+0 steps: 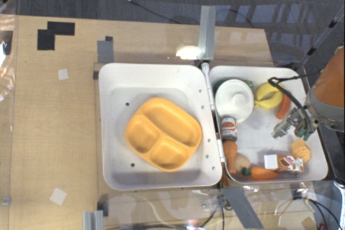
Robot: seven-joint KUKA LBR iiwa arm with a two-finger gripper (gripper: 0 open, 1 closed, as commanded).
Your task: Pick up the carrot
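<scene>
In the camera view we look down on a pale worktop (pixel 54 132) carrying two white bins. The left bin (pixel 116 83) holds a yellow divided plate (pixel 163 133), lying at a tilt to the bin's walls. The right bin (pixel 259 143) is crowded. Near its back we see a white bowl (pixel 234 98), with a yellow fruit (pixel 268 95) just beside it and a small orange-red piece (pixel 283 107) next to that; what this piece is we cannot tell. Below the bowl stands a small can with a red label (pixel 228 127).

The carrot (pixel 262 173) lies along the front wall of the right bin, its green end toward the left. Just left of it sit a brownish elongated item (pixel 230 155) and a pale rounded lump (pixel 242 162), both too indistinct to name. A small printed carton (pixel 284 162) lies just right of the carrot, with a yellow waffled piece (pixel 301 151) behind it.

The gripper (pixel 288 127) enters from the right, hovering over the bin's right half, well apart from the carrot. Its arm is cut off by the frame edge. The jaws blur into cables and metal, so we cannot tell whether they stand apart or together.
</scene>
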